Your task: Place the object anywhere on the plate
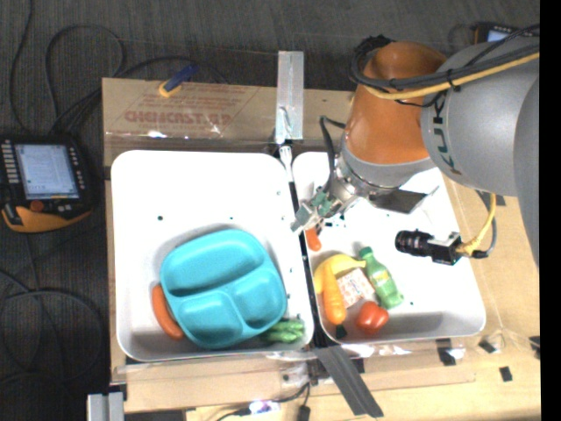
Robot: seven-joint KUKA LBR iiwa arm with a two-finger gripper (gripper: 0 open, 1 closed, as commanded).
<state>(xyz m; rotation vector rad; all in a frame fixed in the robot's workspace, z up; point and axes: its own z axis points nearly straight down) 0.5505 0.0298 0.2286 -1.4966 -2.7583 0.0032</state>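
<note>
Cardboard lined the surface (202,112) behind the two white bins, and a pendant (42,178) with a lit screen lay on dark carpet off to the left. From my seat I saw the left bin (149,182) holding the blue plate (223,286), a three-part dish sitting toward the front. An orange sausage-shaped toy (164,311) lay tucked against the plate's left edge, and a green leafy toy (287,329) sat at its front right corner, against the divider.

My arm (438,121) reached in from the right, over the right bin (456,314). The claw (317,210) hung near the divider at that bin's left side. A small orange piece (312,238) showed just below its tips, but I could not tell whether the claw gripped it or was released.

A heap of toy food lay at the front of the right bin: a carrot (332,298), a yellow piece (337,262), a green bottle (380,280), a labelled packet (353,288) and a red tomato-like toy (372,317), all touching. A black cylinder (425,244) on a cable hung over the bin's right part.
</note>
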